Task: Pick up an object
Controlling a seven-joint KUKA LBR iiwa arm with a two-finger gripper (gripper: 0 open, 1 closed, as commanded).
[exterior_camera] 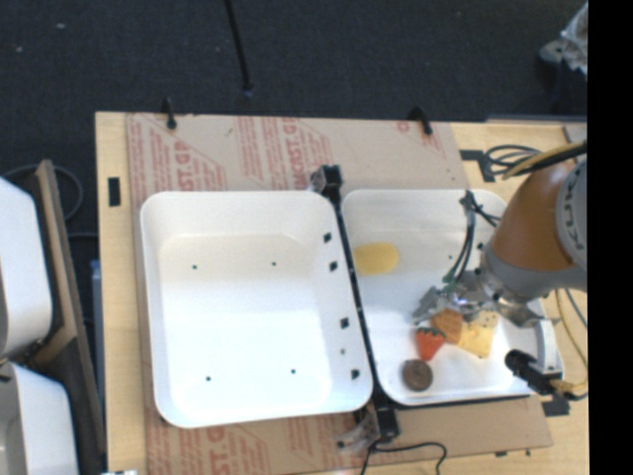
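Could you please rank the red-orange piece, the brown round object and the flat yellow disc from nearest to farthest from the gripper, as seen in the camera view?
Measured from the gripper in the right bin:
1. Red-orange piece, just below and slightly left of the gripper.
2. Brown round object, farther down, near the bin's front edge.
3. Flat yellow disc, up and left, near the divider between the bins.

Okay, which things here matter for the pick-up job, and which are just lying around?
Part of the job:
- pincer, low over the right bin
- orange-brown piece just under it
- red piece
- pale yellow block
- brown round piece
- flat yellow disc, apart from the rest

Just lying about:
- left bin
- cardboard sheet under the bins
- black cable on the floor
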